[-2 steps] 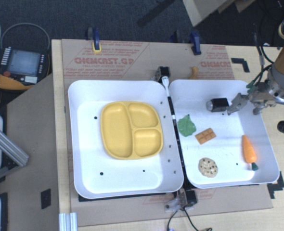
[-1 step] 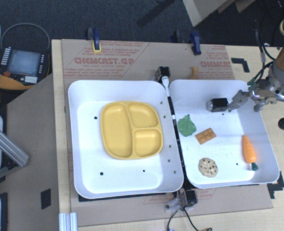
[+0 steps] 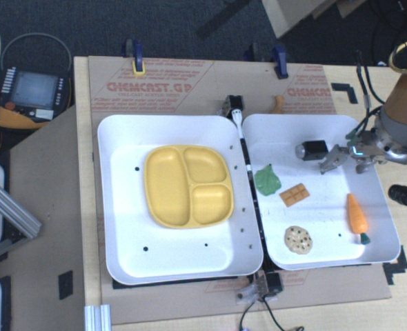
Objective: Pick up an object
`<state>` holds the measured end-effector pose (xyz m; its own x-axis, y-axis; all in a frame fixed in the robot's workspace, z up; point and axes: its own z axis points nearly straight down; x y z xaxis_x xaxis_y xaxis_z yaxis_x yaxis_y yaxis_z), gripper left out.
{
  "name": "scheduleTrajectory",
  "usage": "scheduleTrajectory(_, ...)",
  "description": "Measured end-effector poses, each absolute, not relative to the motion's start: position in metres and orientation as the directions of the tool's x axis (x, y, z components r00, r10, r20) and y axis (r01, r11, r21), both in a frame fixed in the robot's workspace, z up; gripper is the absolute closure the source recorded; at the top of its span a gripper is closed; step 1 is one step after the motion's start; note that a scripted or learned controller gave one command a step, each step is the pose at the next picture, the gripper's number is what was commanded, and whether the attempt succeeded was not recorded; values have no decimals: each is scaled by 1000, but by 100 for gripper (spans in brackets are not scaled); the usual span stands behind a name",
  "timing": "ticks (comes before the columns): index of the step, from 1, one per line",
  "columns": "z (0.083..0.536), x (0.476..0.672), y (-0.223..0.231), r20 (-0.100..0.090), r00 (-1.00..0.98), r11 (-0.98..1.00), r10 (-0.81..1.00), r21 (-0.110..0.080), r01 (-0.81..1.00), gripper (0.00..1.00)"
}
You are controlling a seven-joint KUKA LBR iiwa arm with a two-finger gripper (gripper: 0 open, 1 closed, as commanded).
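Jaws spread and empty over the right bin (image 3: pixel 286 133), apart from the carrot (image 3: pixel 356 214); we risk closing on nothing.

The arm (image 3: pixel 400 126) is grey at the wrist with a broad orange band above it, thin black cables running alongside, and a gripper (image 3: pixel 343 162) of bare silvery metal.
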<state>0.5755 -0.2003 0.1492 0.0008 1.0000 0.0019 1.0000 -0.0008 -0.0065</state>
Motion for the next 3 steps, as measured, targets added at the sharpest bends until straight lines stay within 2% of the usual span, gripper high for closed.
scheduleTrajectory(1, 93, 567, -207, 2, 1, -1, 1000, -8, 1000, 0)
scheduleTrajectory(2, 84, 567, -207, 2, 0, 0, 1000, -4, 1000, 0)
scheduleTrajectory(3, 96, 568, -207, 0, 0, 0, 1000, 0, 1000, 100)
